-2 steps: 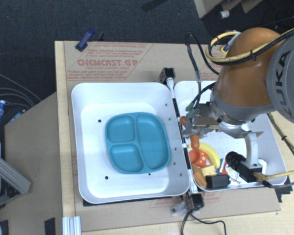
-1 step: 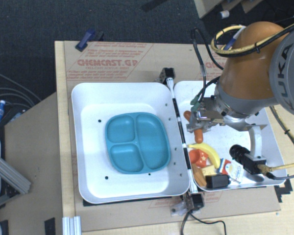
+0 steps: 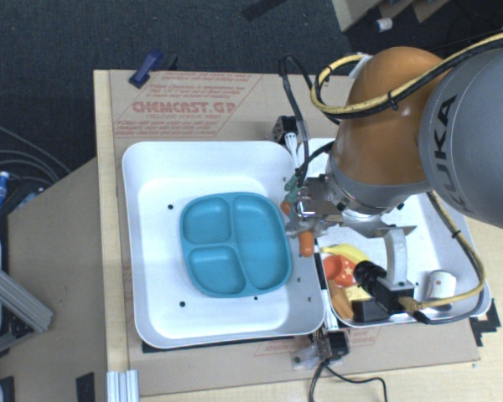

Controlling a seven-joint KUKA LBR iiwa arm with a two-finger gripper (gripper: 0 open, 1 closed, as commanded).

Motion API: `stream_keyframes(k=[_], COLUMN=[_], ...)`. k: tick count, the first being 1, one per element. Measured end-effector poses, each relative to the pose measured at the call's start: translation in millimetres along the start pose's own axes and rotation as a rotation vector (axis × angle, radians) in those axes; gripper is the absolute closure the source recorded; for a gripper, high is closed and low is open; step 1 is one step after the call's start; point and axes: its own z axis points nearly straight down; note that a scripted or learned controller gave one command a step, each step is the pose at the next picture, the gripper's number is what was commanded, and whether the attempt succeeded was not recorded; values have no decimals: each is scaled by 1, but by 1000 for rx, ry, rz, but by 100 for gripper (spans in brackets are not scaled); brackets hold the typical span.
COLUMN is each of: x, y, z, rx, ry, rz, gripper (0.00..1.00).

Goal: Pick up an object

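Gripper at the wall between the bins, its opening unreadable

You cannot tell how far the gripper (image 3: 304, 218) is open. The red and yellow plastic food pieces (image 3: 339, 265) lie just beside it, toward the view's lower right, while the blue divided plastic plate (image 3: 235, 245) lies opposite.

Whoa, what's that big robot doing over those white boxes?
The grey and orange robot arm reaches in from the right and hangs low over the right bin. It is there to pick something up. Small things lie under it, among them a red one and a yellow one. I can't tell whether it has hold of anything. The left bin has a blue divided plate lying in it, and the arm is not over that one.
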Motion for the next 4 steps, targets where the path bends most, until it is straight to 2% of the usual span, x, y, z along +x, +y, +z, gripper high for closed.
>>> stream_keyframes(k=[1, 2, 3, 4], x=[-63, -117, -153, -75], y=[0, 0, 0, 0], z=[-44, -13, -2, 8], rx=[-4, -1, -1, 0], ry=[-2, -1, -1, 0], rz=[1, 2, 2, 1], gripper=[100, 100, 100, 100])
